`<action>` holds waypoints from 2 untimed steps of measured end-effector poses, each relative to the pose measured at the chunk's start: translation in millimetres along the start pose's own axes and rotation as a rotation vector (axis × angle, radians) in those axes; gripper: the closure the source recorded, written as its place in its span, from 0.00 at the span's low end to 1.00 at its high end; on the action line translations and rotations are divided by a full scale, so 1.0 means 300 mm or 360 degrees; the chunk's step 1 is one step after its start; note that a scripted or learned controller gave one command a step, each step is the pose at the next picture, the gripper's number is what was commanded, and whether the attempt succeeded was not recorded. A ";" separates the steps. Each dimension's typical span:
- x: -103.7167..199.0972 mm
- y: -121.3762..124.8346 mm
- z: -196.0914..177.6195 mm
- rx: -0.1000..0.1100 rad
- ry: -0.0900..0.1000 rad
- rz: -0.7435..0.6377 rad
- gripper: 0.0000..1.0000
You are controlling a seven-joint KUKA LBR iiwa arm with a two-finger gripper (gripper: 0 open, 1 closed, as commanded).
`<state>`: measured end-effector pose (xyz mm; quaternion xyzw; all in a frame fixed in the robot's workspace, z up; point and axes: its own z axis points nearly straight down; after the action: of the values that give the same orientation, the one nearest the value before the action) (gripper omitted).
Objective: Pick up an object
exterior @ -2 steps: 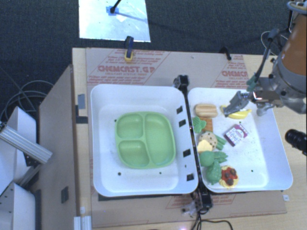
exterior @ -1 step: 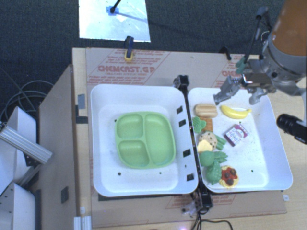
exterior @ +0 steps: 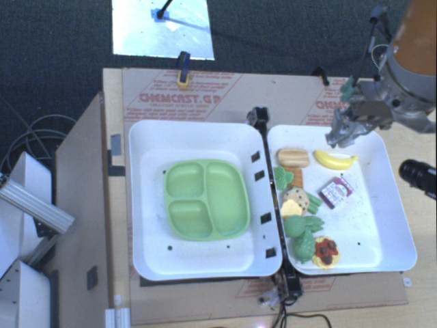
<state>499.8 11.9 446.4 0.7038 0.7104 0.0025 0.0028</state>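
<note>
From my feed the arm (exterior: 416, 39) comes in at the top right, orange band up high, wrist angled down and left. The tool (exterior: 339, 139) hangs over the back edge of the right bin (exterior: 396, 210), just above the banana (exterior: 334, 160). I honestly can't tell how the tool is set, too blurry. Nothing's visibly in it. The banana lies in the bin beside a bread roll (exterior: 293, 158). A green divided tray (exterior: 206, 199) sits in the left bin (exterior: 147, 183).

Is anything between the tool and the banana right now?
Nothing visible. The tool hangs above the right bin's far edge, and the banana lies just below it in the picture, uncovered; the bread roll sits off to its side.
</note>
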 end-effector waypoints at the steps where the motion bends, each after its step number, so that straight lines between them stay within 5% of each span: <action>1: 0.272 -0.056 0.600 0.0037 0.0000 -0.0001 1.00; 2: 0.505 -0.054 0.861 0.0025 0.0002 0.0000 1.00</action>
<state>484.3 163.3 188.0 0.7038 0.7104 -0.0025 -0.0031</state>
